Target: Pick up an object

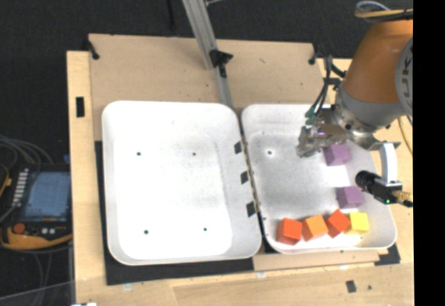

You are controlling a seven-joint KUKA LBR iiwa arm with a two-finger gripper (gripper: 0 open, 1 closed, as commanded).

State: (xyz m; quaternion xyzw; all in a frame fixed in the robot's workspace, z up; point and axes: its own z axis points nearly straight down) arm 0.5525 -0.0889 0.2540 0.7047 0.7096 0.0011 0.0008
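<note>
Over the right bin (278, 179), the tool (311, 139), grip state impossible to tell, hangs at ten o'clock from a purple cube (337, 154), with another purple cube (349, 195) toward six o'clock.

A metal rail (198, 16) slants over the bench; a pendant (38, 204) sits left.

The arm's gripper (311, 139) hangs over the right bin (278, 179), just left of a purple block (337, 154). Another purple block (350, 195) lies nearer. Along the near wall sit orange (290, 230), lighter orange (315, 227), red-orange (338, 222) and yellow (359, 221) blocks.
</note>
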